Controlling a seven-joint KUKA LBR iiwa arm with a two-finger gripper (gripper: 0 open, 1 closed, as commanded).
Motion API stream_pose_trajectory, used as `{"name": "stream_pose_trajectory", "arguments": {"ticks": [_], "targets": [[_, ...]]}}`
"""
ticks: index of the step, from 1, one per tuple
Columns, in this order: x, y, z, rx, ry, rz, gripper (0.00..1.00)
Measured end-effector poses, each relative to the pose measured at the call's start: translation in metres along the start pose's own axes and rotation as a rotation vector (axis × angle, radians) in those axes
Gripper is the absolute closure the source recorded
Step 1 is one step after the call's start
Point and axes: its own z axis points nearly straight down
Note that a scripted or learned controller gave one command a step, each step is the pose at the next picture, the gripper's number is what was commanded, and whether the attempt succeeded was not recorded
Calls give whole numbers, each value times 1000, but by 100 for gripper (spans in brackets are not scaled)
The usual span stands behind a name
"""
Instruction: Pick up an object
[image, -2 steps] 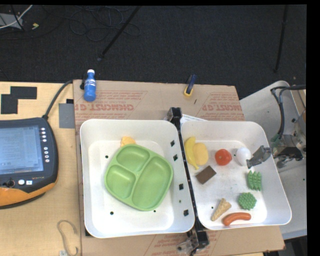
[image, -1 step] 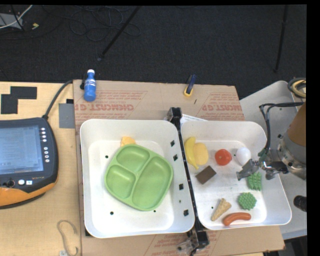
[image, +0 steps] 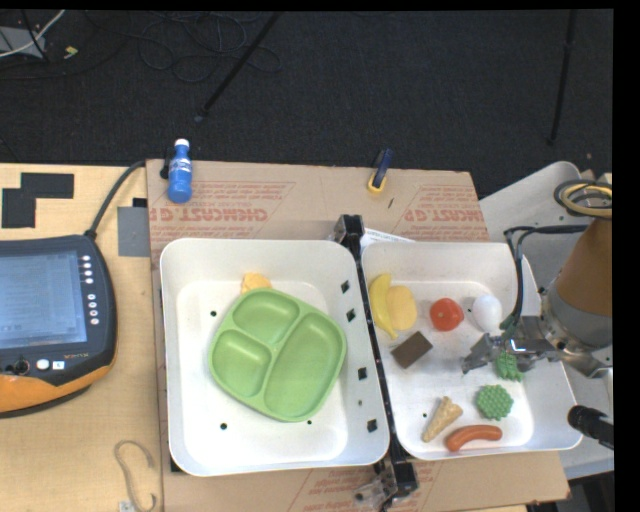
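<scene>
From above, the gripper (image: 497, 352) sits low in the right bin (image: 400, 262), its fingers spread apart with nothing between them. Around it lie a red tomato (image: 446, 314), white egg (image: 486, 310), brown block (image: 411, 349), yellow banana (image: 391, 305), green broccoli (image: 493, 401) and sausage (image: 473, 436). The left bin (image: 190, 420) holds 1 green divided plate (image: 277, 352).

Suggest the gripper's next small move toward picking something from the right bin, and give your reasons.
Probably a short drop straight down. The gripper hovers at the right bin's right side, just above the green broccoli-like toy, with the tomato and brown block farther left. Whether its fingers are spread is unclear, so check first.
</scene>
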Motion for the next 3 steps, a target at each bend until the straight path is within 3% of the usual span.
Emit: {"name": "stream_pose_trajectory", "arguments": {"ticks": [1, 2, 3], "targets": [[3, 9, 58, -1, 0, 0, 0], [6, 10, 83, -4, -1, 1, 0], [4, 10, 71, -5, -1, 7, 100]]}}
